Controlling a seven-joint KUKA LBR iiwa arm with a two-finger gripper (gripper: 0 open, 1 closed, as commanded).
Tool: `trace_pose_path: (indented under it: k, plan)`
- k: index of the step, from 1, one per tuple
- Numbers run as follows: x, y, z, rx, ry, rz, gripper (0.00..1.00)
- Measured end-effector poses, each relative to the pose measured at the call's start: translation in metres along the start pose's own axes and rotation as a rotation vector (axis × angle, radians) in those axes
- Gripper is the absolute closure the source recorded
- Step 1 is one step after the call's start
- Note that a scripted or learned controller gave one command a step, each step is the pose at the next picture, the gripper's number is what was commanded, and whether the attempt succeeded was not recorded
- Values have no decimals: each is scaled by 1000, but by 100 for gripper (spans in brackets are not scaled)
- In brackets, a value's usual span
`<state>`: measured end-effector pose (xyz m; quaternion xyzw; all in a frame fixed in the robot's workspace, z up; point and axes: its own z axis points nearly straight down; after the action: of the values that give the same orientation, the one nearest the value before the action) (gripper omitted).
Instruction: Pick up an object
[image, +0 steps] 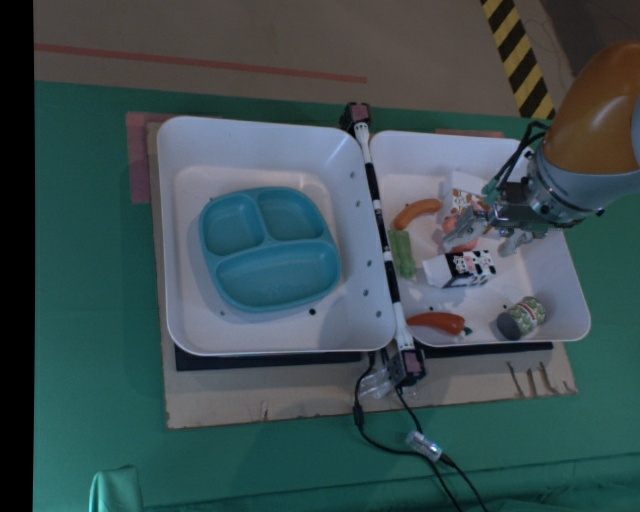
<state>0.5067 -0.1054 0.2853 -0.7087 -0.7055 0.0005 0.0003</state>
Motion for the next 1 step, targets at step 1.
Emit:
trace_pose_path:
  k: [1]
  plan:
    - [-25,12,62,-9,-2,-1,0]
